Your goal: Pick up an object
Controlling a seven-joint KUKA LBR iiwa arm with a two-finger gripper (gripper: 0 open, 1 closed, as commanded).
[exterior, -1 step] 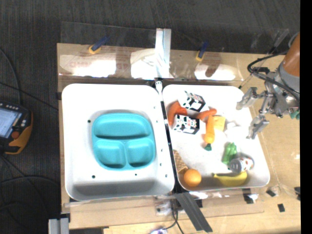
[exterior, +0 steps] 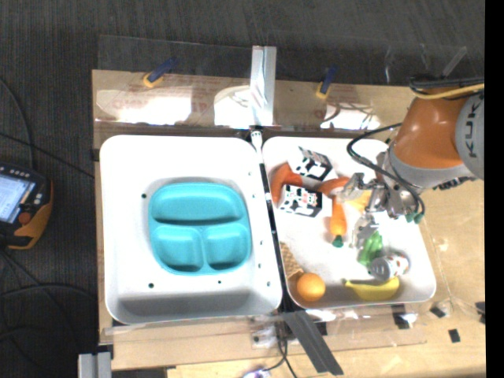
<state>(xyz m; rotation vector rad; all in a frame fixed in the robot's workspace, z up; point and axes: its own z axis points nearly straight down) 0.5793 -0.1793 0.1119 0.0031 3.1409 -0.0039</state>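
Note:
My gripper [exterior: 368, 228] hangs low over the right bin [exterior: 421, 246], near its right-hand middle, pointing down. Just left of it lies a toy carrot [exterior: 338, 220], orange with a green tip. Right under and below the fingers sits a green piece [exterior: 369, 247], then a grey and white round object [exterior: 384, 267] and a yellow banana [exterior: 373, 289]. An orange ball [exterior: 310, 287] rests in the bin's front left corner. Two black-and-white patterned blocks [exterior: 302, 199] [exterior: 312, 166] and an orange-red piece [exterior: 281, 176] lie toward the back left.
The left bin [exterior: 126, 290] holds a turquoise divided tray [exterior: 200, 225]. A ridge [exterior: 268, 211] separates the two bins. Behind them, a clear wall with clamps [exterior: 160, 72] runs along the bench. A handheld pendant [exterior: 20, 203] lies off the bench at far left.

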